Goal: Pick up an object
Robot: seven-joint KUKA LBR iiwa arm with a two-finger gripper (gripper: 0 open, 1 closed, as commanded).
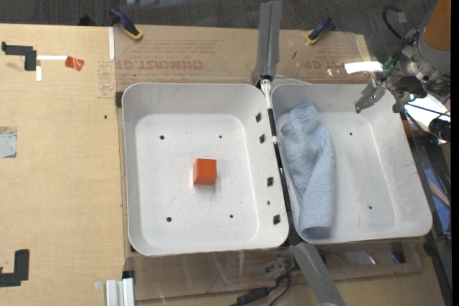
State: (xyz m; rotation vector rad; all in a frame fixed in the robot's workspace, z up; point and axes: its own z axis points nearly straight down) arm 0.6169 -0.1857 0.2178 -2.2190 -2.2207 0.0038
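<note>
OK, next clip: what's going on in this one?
A robot arm is set up to pick an object from two white bins. Its gripper hangs at the upper right, above the far edge of the right bin, with nothing between its fingers. A light blue towel lies along that bin's left side. An orange block sits alone near the middle of the left bin. Neither object is being touched.
</note>
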